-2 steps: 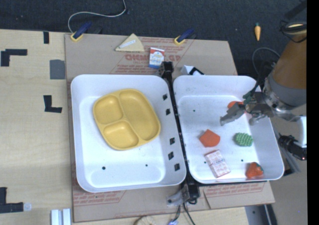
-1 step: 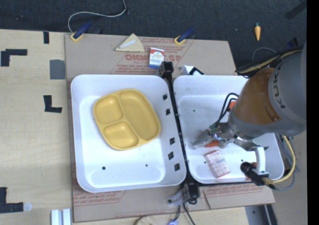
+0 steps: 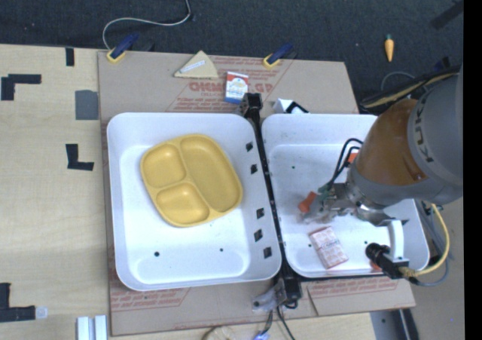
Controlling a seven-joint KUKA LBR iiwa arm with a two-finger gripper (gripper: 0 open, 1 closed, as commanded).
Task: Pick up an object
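Reaching in from the right, the gripper (image 3: 322, 203) sat low inside the right-hand bin (image 3: 301, 131), its tip almost touching a small orange object (image 3: 308, 201) just off its far end. How it was set, wide or narrow, could not be told, since the arm's bulk and the dark cabling hid the working end. Nothing showed as clearly held. That orange piece looked the likeliest target, judging by how squarely the tool was aimed at it.

Just below the gripper, toward the bin's near wall, lay a flat pink-printed packet (image 3: 328, 246), apart from the tool and seemingly left alone for now. Well beyond the gripper, across the divider, the left bin (image 3: 128, 255) held a yellow compartment tray (image 3: 191, 179), probably out of play for this reach.

Beyond the bins, on the cardboard, a small red-and-white box (image 3: 236, 87) and a pale wedge (image 3: 198, 65) rested, far from the tool and outside either bin, so hardly candidates for a pick.
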